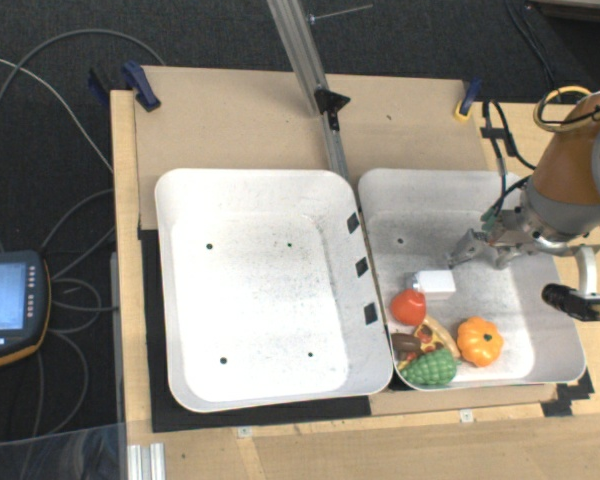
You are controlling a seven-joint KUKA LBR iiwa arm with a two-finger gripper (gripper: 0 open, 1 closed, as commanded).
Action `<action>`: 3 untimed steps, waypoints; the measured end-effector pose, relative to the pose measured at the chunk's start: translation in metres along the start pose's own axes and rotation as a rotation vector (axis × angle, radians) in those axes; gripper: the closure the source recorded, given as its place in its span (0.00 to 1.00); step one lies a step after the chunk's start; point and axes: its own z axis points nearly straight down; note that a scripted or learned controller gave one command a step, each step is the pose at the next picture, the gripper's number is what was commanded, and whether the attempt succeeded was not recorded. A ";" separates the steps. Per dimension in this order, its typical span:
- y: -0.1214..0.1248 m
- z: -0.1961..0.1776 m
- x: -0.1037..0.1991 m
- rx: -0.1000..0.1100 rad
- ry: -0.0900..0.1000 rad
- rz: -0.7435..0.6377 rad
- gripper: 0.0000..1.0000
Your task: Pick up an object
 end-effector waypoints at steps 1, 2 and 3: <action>0.002 -0.015 0.000 -0.008 -0.002 0.000 1.00; 0.005 -0.061 0.006 -0.013 -0.004 -0.002 1.00; 0.011 -0.124 0.001 -0.016 -0.006 -0.001 1.00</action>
